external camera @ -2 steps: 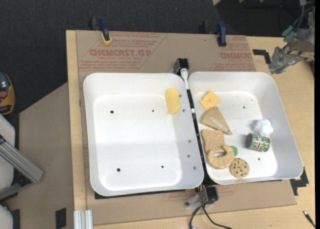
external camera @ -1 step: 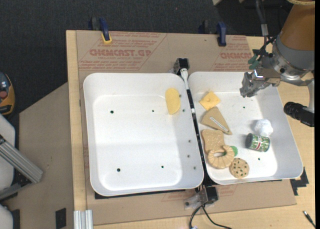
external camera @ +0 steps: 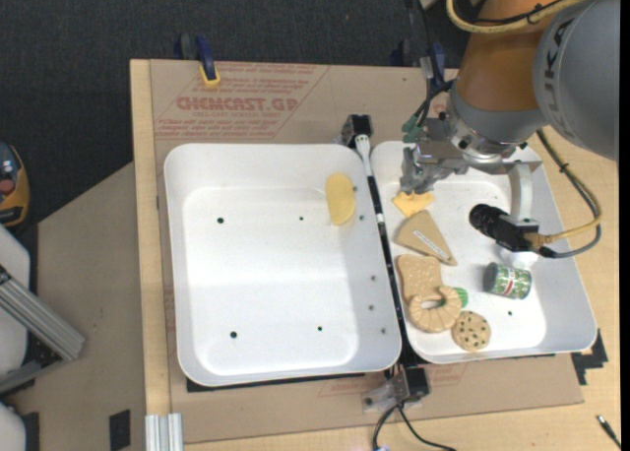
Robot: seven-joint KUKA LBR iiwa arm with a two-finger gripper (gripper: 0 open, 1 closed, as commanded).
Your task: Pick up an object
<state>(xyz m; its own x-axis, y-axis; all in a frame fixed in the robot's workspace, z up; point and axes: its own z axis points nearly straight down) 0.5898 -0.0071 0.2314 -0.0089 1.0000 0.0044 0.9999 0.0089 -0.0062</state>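
Note:
My gripper (external camera: 421, 179) hangs low over the far left part of the right bin (external camera: 561, 311), its tips just above a small yellow wedge (external camera: 412, 203). Nothing shows between the fingers. Nearer the front lie a tan sandwich-like wedge (external camera: 424, 237), a toast slice (external camera: 418, 275), a bagel-like ring (external camera: 434, 308), a chocolate-chip cookie (external camera: 472, 330) and a small green can (external camera: 508, 282). A pale yellow oblong piece (external camera: 341, 199) rests in the left bin (external camera: 256, 341), near its right wall.
The two bins sit side by side on a cardboard sheet (external camera: 236, 95), with a black clip (external camera: 356, 129) at the far end of their shared wall. The arm's grey and orange body (external camera: 512, 55) looms over the right bin's far side.

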